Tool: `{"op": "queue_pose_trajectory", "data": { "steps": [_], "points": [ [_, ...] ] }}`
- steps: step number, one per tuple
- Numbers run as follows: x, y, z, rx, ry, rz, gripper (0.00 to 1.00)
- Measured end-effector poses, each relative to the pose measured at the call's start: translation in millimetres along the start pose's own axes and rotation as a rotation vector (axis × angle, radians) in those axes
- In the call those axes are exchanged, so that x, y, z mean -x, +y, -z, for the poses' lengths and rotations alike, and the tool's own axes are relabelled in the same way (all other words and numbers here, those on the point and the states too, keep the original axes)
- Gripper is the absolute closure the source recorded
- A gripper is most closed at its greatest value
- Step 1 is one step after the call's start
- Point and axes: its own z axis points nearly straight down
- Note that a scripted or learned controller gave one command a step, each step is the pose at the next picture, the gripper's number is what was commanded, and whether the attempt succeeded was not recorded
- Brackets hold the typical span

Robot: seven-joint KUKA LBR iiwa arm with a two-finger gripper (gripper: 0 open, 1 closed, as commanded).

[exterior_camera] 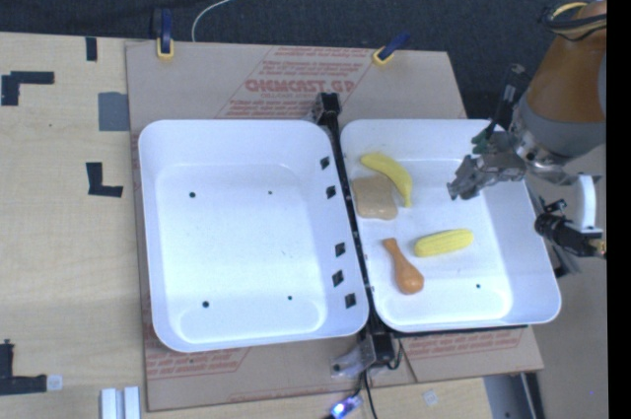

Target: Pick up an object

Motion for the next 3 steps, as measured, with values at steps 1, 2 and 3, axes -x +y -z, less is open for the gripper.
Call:
{"op": "queue_pose_trajectory", "data": {
  "steps": [1, 2, 3],
  "points": [
    [-107, -10, 102, 0.012, 0.003, 0.011, 1.00],
    [-156, -68, 69, -0.005, 0.002, 0.003, 1.00],
    [-154, -66, 80, -0.001, 0.000, 0.001, 1.00]
  ]
}}
